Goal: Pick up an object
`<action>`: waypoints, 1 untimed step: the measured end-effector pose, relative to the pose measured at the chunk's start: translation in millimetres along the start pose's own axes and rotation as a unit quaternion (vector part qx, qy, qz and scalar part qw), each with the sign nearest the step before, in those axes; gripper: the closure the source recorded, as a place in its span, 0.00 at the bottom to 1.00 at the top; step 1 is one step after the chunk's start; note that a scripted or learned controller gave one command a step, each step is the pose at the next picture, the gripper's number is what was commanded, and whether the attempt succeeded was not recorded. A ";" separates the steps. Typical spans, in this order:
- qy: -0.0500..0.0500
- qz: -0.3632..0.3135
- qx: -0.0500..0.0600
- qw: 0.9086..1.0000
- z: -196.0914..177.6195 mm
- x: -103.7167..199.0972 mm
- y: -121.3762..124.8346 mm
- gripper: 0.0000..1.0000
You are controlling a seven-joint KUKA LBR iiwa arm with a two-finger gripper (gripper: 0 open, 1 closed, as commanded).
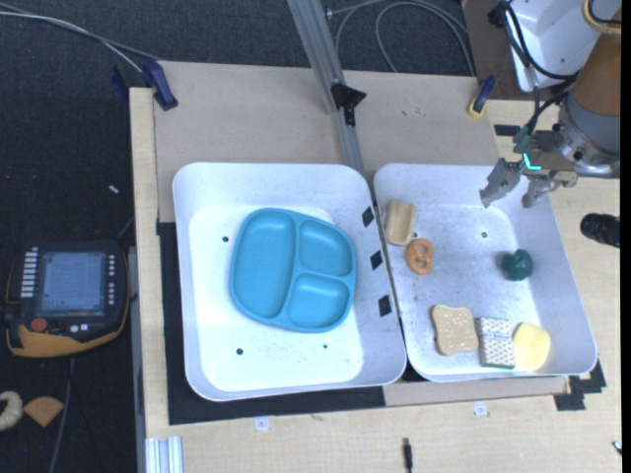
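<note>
Your two-finger gripper [515,186] hangs over the upper right of the right-hand shallow white bin [449,180], its 2 fingers spread apart with nothing between them. You have 6 candidates in that bin. The small dark green rounded lump [517,263] sits nearest, at about 6 o'clock from the gripper and well clear of the others. A tan bread-like block [398,222] rests near the left wall at 9 o'clock from the gripper, with a small brown pretzel-shaped piece [419,256] just below it. Along the bottom edge lie a beige toast slice [455,329], a patterned white-and-teal square packet [496,342] and a pale yellow rounded lump [531,346], packed side by side and probably touching.

Go for the green lump, I would judge: it stands alone, so the fingers can straddle it without nudging a neighbour. Centre over it before descending, keep the opening wide, and close only once the fingers are low beside it. The left-hand bin [197,190] holds a blue 3-compartment plastic plate [292,267]; leave it be.
</note>
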State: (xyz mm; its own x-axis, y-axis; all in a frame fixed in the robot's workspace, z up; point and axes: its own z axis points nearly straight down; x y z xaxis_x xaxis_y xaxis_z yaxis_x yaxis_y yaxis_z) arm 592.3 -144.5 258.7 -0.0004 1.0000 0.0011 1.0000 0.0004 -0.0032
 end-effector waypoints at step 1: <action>0.000 0.000 -0.002 1.000 -1.5 0.0 0.7 0.00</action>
State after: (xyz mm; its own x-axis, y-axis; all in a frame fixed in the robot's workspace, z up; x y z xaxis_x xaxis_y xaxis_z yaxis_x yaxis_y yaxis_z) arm 593.0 -144.5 260.1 -0.0010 1.0000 0.0006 1.0000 0.0010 -0.0001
